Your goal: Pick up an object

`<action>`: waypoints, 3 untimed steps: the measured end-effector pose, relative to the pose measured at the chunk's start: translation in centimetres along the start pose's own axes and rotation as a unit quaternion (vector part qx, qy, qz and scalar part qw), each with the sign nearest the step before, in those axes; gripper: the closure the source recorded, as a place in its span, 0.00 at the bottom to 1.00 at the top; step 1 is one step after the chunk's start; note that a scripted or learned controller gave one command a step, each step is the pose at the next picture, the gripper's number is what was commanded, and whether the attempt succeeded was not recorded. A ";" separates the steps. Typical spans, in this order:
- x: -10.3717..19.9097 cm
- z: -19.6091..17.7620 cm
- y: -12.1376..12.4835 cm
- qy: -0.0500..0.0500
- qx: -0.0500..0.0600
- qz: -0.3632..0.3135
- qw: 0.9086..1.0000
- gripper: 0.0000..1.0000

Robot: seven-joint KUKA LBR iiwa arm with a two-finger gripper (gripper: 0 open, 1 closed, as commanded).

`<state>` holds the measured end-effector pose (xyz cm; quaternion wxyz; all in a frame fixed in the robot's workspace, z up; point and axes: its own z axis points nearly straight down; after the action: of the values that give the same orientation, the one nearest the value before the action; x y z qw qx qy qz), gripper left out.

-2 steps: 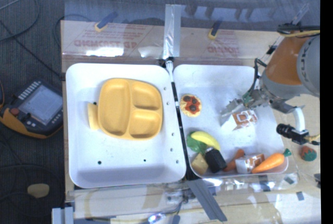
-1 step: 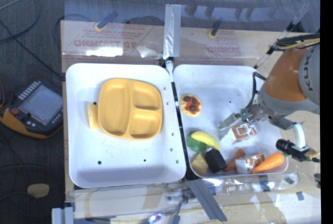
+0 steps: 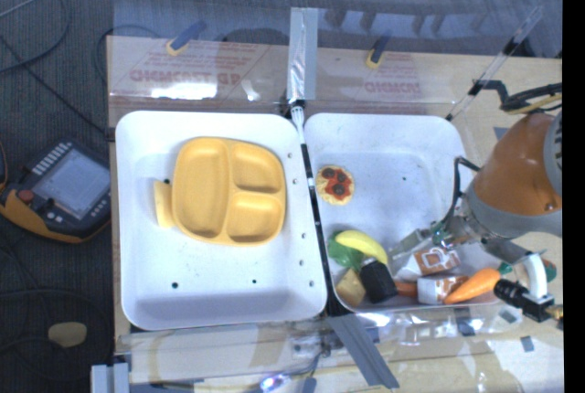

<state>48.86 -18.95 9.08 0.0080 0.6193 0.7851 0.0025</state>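
Observation:
My gripper [image 3: 437, 240] reaches in from the right, low over the front right part of the right bin [image 3: 411, 144]. The grey wrist and orange band [image 3: 516, 167] hide part of that corner. Just below the gripper lies an orange-and-white packet [image 3: 437, 261], beside an orange carrot [image 3: 473, 284] and a small red-and-white bottle [image 3: 428, 292]. To the left sit a black block [image 3: 377, 280], a yellow banana [image 3: 359, 245] with a green piece [image 3: 341, 258] and a pale yellow item [image 3: 349, 289]. A small round pizza toy [image 3: 335, 184] lies near the bin's left wall.
The left bin [image 3: 146, 291] holds a yellow divided plate [image 3: 228, 190] with a pale yellow piece [image 3: 163, 204] poking out at its left. A handheld pendant [image 3: 59, 190] lies on the floor at far left. The objects crowd the right bin's front edge.

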 end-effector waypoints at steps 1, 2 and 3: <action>0.0 0.0 0.0 0.000 0.000 0.000 1.000 0.00; 0.1 -1.0 0.2 0.001 -0.001 -0.001 1.000 1.00; 3.5 -3.1 8.7 0.004 0.009 0.118 0.993 1.00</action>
<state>56.43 -13.54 12.30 -0.0007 0.7077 0.7065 -0.0012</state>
